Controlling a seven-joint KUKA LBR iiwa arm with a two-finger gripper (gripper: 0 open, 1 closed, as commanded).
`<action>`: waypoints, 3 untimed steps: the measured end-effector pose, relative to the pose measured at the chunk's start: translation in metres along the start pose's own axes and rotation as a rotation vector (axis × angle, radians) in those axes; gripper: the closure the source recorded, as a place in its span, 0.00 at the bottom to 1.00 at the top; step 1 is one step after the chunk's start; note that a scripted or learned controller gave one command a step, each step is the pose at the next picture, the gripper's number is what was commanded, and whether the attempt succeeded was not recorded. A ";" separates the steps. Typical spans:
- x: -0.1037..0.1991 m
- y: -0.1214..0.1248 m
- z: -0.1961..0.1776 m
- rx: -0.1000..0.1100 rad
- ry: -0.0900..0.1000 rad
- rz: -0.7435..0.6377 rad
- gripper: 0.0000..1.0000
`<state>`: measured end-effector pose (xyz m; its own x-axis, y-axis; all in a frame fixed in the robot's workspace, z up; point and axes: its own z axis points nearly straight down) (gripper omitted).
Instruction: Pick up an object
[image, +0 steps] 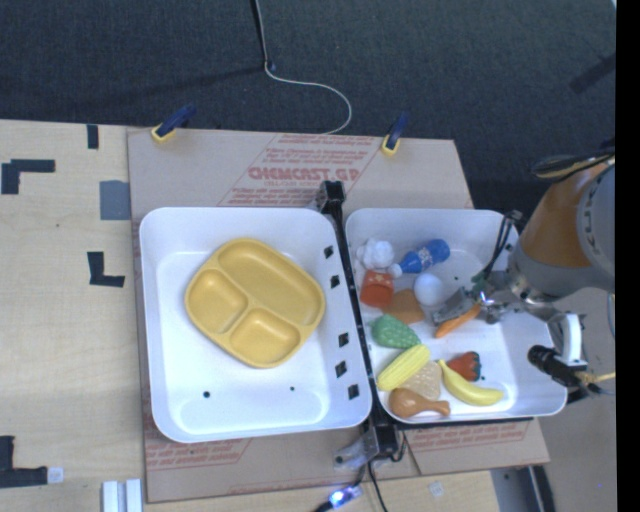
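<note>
The gripper (470, 308) is low in the right bin (530, 395), closed on a toy carrot (455, 322) that sticks out left from between its fingers. Around it lie a corn cob (402, 366), banana (472, 391), white egg (428, 288) and blue bottle (424, 256). A yellow tray (256, 300) sits in the left bin (165, 300).

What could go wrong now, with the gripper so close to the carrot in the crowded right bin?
1. The gripper sits at the carrot, which lies tilted; it might slip out.
2. The white egg and green vegetable lie close by and could be knocked.
3. The bin wall is near the arm; a collision seems possible.
</note>
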<state>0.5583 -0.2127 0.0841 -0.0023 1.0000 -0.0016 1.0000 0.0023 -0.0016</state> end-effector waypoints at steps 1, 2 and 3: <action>0.000 0.001 -0.011 -0.002 -0.001 0.000 1.00; 0.002 -0.003 -0.073 -0.004 0.001 0.001 1.00; -0.007 -0.001 -0.121 -0.004 0.000 0.001 1.00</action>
<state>0.5579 -0.2197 0.2055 -0.0011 1.0000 -0.0017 1.0000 0.0011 0.0025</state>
